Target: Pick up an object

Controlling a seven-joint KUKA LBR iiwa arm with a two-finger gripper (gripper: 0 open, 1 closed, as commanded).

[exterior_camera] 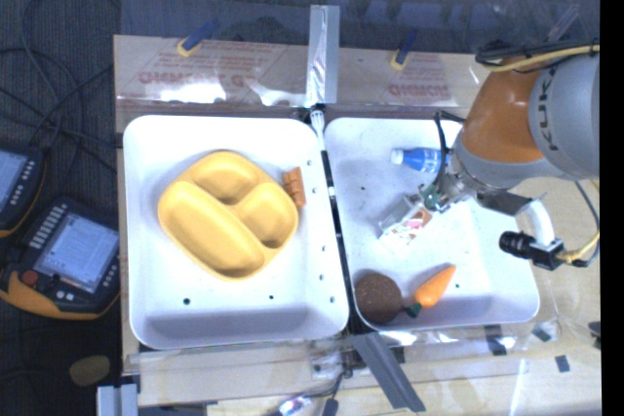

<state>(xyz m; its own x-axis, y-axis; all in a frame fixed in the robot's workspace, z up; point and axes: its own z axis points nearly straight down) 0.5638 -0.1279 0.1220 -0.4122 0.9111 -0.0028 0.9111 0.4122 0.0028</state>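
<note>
Small crumpled silvery packet (407, 221)

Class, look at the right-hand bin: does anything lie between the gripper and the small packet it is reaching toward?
Nothing visible does. The gripper sits right at the packet's upper end; the blue bottle lies behind it and the toy carrot lies nearer the front wall.

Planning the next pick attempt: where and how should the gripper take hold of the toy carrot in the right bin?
Grip the toy carrot across its orange body near the thicker middle, coming from above. It lies flat and slanted, tip up-right, green end down-left close to the brown ball, so close the fingers across its narrow width, away from the ball.
</note>
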